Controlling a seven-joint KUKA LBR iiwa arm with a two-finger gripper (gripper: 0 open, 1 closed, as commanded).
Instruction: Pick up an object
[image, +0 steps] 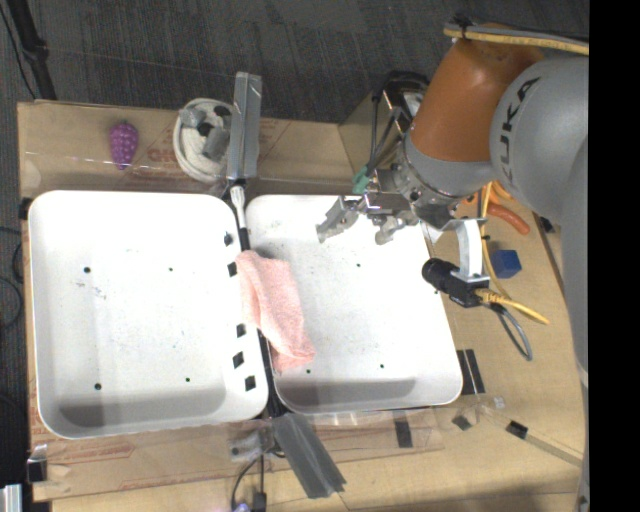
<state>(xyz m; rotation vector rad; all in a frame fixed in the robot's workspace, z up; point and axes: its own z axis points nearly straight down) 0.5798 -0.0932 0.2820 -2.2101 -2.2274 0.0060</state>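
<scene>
A pink cloth (274, 308) lies crumpled along the left wall of the right bin (400, 385), draped near the divider between the bins. My gripper (359, 226) hangs over the upper middle of the right bin, up and to the right of the cloth and well apart from it. Its two fingers stand spread, open, with nothing between them.
The left bin (130, 300) sits beside the right one. A purple object (123, 143) and a coil of white cable (203, 138) lie on the bench behind the left bin. A blue block (507, 263) and orange-handled pliers (515, 310) lie right of the bins.
</scene>
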